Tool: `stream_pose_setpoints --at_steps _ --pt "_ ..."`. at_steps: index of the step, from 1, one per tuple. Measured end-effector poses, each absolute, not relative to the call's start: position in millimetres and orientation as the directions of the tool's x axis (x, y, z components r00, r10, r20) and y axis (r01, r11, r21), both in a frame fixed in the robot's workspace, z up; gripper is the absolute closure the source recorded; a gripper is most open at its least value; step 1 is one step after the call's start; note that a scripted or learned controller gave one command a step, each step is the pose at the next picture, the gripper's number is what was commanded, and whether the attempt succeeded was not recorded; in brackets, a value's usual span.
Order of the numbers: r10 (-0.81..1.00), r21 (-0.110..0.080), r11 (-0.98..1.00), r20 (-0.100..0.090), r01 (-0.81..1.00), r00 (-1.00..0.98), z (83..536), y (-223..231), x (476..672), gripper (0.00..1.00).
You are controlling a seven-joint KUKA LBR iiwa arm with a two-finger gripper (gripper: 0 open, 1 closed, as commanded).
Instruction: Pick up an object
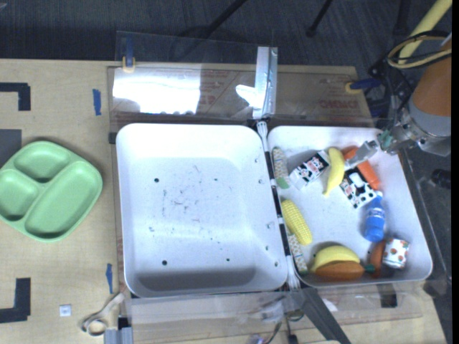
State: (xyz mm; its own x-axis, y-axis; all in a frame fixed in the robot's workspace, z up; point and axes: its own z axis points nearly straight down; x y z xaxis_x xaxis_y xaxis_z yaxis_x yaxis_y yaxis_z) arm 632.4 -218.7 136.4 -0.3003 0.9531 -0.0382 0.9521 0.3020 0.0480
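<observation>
Currently the arm (430,102) sits at the right edge of the view, over the upper right corner of the right bin (416,224), with its orange band showing above the grey wrist. The gripper (374,147) points left over the bin's top edge; too small and blurred to read, so cannot tell whether it is released, clenched, or grasping anything. Nothing is visibly lifted off the bin floor.

Right bin contents, all resting inside:
- corn cob (295,221), lying along the left wall, tilted slightly.
- small banana (333,169), upright-ish near the top centre, touching a black-and-white carton (308,169) on its left.
- second black-and-white carton (356,188), just right of the small banana.
- orange piece (366,172), near the gripper, just above that second carton.
- blue bottle (374,221), below the second carton.
- large banana (336,254) at the bottom, with a brown bun-like item (338,269) touching it below.
- small white cube with red marks (396,251), at the lower right, beside a red-orange item (376,256).

Left bin (136,149) shares a wall with the right one; floor shows faint scuff marks.

A green divided plate (47,189) lies on the bench (57,84), well apart to the left of both bins.
</observation>
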Motion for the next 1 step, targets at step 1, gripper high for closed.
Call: stream_pose_setpoints --at_steps 1 --pt "0.967 0.004 0.256 -0.003 0.967 -0.256 173.1 -223.1 656.9 0.00"
